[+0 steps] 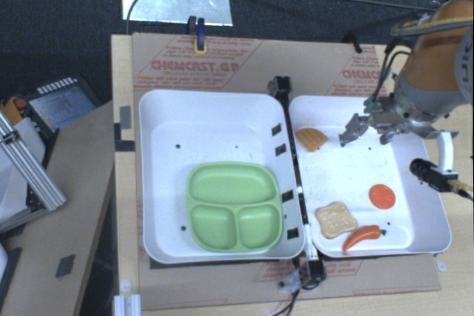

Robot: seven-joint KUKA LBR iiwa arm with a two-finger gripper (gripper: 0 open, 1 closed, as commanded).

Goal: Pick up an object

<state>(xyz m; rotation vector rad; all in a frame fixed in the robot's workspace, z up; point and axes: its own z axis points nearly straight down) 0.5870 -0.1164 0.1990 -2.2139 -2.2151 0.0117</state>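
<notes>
Overhead, the fingers [354,131], grip state unreadable, hover near a flat tan wedge [312,138].

Bench [222,48] carries a brown board printed with red lettering. Two shallow white bins sit directly on it, touching side by side: left bin [159,159], right bin [429,233].

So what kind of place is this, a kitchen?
Probably a robot lab, not a kitchen. The arm and its hand hang over white bins holding toy food like the slice of bread.
</notes>
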